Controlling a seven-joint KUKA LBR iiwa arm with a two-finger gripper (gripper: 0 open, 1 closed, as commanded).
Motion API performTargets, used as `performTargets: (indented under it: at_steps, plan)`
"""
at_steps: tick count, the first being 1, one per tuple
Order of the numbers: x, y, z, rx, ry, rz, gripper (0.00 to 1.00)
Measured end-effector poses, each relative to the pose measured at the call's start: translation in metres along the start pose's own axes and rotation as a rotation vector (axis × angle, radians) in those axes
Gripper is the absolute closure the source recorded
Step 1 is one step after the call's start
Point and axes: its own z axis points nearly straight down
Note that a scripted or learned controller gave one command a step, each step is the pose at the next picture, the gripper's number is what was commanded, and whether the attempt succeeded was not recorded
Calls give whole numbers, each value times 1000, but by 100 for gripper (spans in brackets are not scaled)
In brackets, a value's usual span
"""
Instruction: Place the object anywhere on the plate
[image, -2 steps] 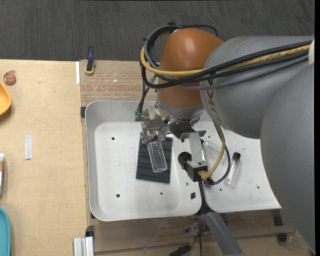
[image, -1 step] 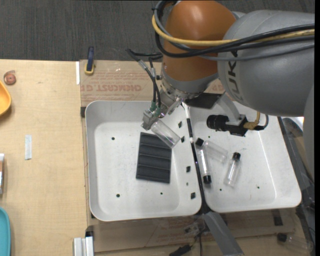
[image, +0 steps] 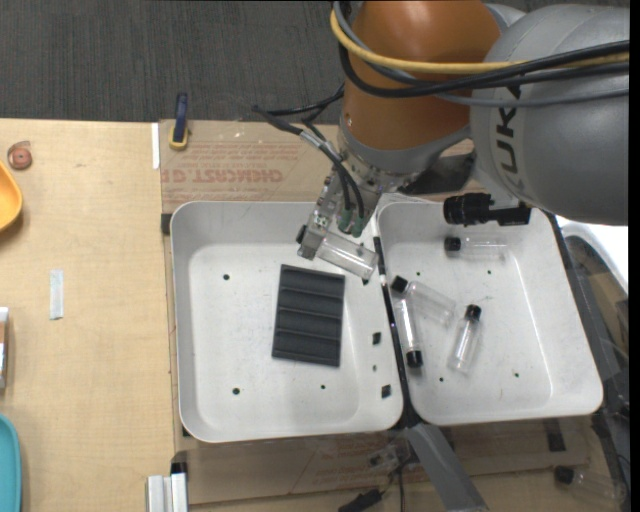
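Although plainly low over the far right corner of the left bin (image: 200, 330), cannot be read as open or closed: end effector (image: 335, 228), half hidden under cables and the orange band of the arm (image: 420, 70). Touching or just under it at 5 o'clock, a clear tube (image: 350, 258), lying tilted across the rim where the two bins meet. Cannot tell whether gripped or merely lying there.

At 6 o'clock from the tube, near but apart, a black ridged plate (image: 310, 315), flat on the floor of the left bin, long side running toward 12 o'clock. Nothing resting on top of it.

Out at 3 o'clock, in the right bin (image: 560, 370), more clear tubes with black caps: one (image: 408, 328) along the left wall, one (image: 432, 300) slanted just beside it, one (image: 465, 335) nearer the middle, one (image: 478, 243) at the far side toward 12 o'clock.

Under both bins, brown cardboard (image: 240, 165). Further at 9 o'clock, the pale wooden counter (image: 90, 250), with an orange dish (image: 8, 200) cut by the frame edge and a blue clamp (image: 180, 120) at 11 o'clock.
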Motion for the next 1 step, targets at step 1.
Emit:
performTargets:
  at_steps: [1]
  plan:
    - [92, 18, -63, -1, 0, -273, 100]
